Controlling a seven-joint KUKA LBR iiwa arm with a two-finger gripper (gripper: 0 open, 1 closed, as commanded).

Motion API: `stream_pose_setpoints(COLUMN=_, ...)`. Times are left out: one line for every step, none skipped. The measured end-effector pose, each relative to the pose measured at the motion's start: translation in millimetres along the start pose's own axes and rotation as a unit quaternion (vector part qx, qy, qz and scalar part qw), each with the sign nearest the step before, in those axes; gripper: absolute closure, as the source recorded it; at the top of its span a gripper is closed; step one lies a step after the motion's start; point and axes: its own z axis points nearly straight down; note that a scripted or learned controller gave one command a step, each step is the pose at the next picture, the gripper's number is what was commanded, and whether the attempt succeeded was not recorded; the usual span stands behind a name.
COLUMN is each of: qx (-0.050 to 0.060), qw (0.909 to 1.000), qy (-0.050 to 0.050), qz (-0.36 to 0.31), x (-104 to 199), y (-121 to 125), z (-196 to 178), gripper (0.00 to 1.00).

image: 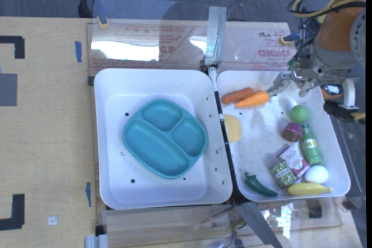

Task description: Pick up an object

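Note:
The right bin [256, 142] holds several toy foods. Two orange carrots [252, 100] lie side by side at its far left, and a pale yellow piece [232, 128] sits by the left wall. A green ball [299, 113], a dark red item [292, 132] and a green bottle [311, 149] line the right side. Near the front are a small printed carton [289, 167], a white egg [317, 173], a yellow banana [309, 188] and a dark green pepper [258, 184]. My gripper [289, 85] hangs over the bin's far right corner, fingers spread and holding nothing, just right of the carrots.
The left bin [110, 96] holds a teal divided plate [165, 137]. A metal divider [215, 38] and clear panels stand behind the bins. The grey arm with its orange band [340, 29] and cables occupies the upper right.

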Motion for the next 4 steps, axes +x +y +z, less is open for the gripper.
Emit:
stream_pose_setpoints(qx=-0.003, qw=0.9978, qy=0.008, qz=0.066, x=-29.0, y=-69.5, z=49.0, gripper=0.00)
stream_pose_setpoints(qx=-0.007, qw=0.9943, qy=0.007, qz=0.106, x=-23.9, y=-115.8, z=51.1, gripper=0.00)
stream_pose_setpoints(qx=-0.009, qw=0.9943, qy=0.006, qz=0.107, x=-24.5, y=-114.6, z=40.6, gripper=1.00)
stream_pose_setpoints(qx=-0.005, qw=0.9970, qy=0.001, qz=0.077, x=36.4, y=-85.4, z=-40.7, gripper=1.00)
